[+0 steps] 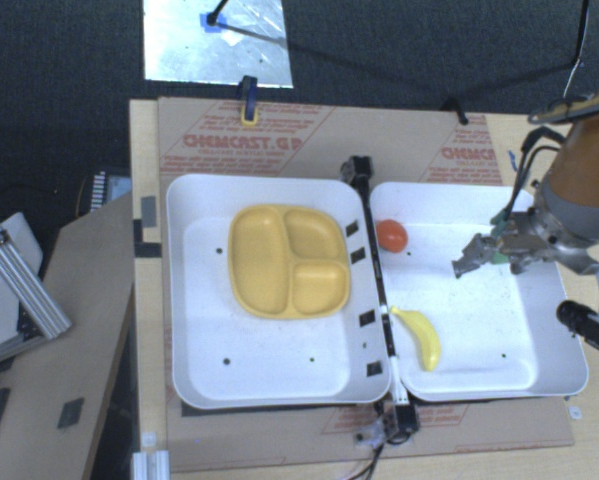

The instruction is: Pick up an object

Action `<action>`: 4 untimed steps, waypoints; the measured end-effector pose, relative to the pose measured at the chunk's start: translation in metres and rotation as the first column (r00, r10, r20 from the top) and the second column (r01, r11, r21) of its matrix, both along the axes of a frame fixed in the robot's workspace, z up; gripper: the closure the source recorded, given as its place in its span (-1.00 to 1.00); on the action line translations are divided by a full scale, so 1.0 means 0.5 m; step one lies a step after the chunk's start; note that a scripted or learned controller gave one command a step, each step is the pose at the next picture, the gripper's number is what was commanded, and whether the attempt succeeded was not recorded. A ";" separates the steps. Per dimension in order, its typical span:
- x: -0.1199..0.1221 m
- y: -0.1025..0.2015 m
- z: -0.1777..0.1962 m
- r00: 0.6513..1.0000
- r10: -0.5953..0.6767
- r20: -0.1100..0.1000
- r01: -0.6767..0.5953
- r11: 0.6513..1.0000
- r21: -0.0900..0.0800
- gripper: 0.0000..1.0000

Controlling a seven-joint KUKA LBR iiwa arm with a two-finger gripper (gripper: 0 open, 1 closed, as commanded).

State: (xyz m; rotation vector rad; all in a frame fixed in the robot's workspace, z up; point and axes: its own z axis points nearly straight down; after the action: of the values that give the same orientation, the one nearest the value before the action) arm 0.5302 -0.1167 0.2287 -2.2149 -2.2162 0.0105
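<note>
Gripper point(471, 261) hovers over the right bin point(549, 378), holding nothing; how its jaws stand, I cannot tell; the banana point(422, 335) lies near the left wall, likely light, smooth, curved, best pinched across its middle; an orange ball point(391, 235) sits beside; the yellow divided plate point(287, 261) looks rigid.

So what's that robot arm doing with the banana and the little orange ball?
The robot arm is trying to pick something up. Its hand hangs over the right bin and is not holding anything. The banana lies near the front left of that bin, and the orange ball sits at the back left by the divider. Neither one is touching the hand. The left bin has a yellow divided plate lying in it.
</note>
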 end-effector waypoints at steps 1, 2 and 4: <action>0.005 0.000 0.012 1.000 0.003 0.012 -0.003 1.000 -0.002 -1.00; 0.013 0.001 -0.112 1.000 0.000 0.007 0.000 1.000 0.000 -1.00; 0.024 0.009 -0.293 1.000 0.000 0.009 0.000 1.000 0.000 -1.00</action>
State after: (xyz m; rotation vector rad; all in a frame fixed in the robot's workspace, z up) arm 0.5420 -0.1120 0.0821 -2.2197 -2.2203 0.0013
